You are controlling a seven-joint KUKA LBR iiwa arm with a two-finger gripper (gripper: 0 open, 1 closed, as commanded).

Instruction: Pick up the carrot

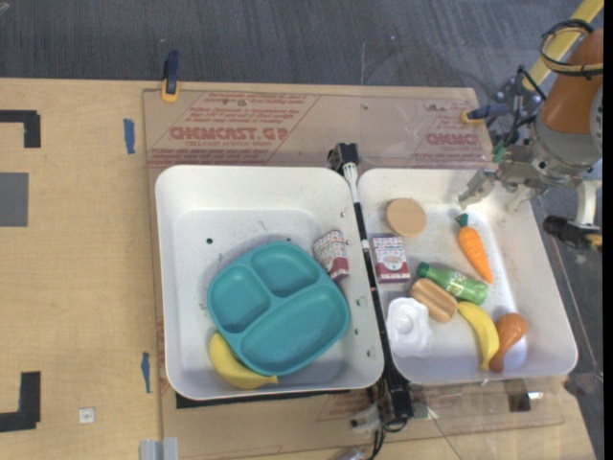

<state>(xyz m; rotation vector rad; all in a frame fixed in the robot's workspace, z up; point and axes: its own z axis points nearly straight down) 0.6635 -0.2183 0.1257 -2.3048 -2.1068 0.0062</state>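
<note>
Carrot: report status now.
Gripper hovering over right bin's far corner, holding nothing. Carrot lying free just below it. Green bottle close beside.

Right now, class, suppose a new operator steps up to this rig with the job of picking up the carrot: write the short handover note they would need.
Tool: above the far edge of the right bin, with nothing visibly held; the view is too unclear to read its opening.
Carrot: lying in the right bin just on the near side of the tool, green top pointing toward it, apart from the green bottle and banana nearer the camera.
Done: the arm appears brought close to the carrot.
Left: lower onto the carrot, close on it, lift it out.
</note>
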